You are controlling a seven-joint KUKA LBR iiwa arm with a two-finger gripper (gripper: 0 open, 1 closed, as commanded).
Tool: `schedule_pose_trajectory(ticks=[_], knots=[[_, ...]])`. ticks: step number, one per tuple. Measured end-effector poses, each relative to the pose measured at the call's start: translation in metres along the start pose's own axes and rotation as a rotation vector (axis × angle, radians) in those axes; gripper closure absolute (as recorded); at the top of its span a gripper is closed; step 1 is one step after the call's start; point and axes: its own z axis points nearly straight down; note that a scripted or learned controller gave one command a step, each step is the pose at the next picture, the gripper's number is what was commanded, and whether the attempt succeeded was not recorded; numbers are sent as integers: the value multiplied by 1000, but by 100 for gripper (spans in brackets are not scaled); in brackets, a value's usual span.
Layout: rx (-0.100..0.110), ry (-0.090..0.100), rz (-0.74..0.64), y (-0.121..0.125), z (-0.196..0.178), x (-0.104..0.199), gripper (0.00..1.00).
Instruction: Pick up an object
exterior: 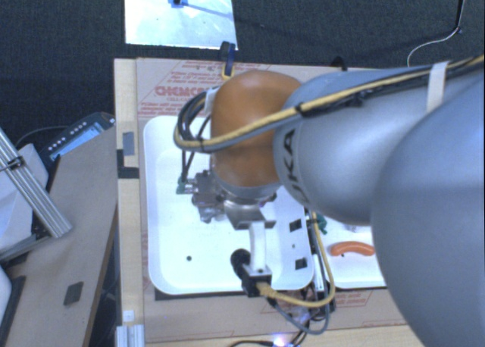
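My gripper (pixel 203 200) hangs low over the middle of the left white bin (pixel 163 186), under the orange wrist band and the grey arm that comes in from the right. An orange curved object (pixel 352 248) lies in the right bin (pixel 356 277), just below the arm. A small green object (pixel 319 224) peeks out beside the arm at the divider between the bins. A tiny dark speck (pixel 189 257) sits on the left bin's floor near its front. The arm hides most of the right bin and the back of the left one.
Two small black squares (pixel 295 226) lie near the divider between the bins. Cardboard (pixel 167 88) lines the bench around the bins. A wooden side table (pixel 76 209) with a metal rail (pixel 34 186) stands to the left.
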Motion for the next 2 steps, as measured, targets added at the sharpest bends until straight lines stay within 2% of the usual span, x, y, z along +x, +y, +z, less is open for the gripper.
schedule_pose_trajectory(ticks=[1, 2], knots=[[-29, 12, -5, 5, -157, 9, 100], [-31, 13, -4, 1, -323, 7, 100]])
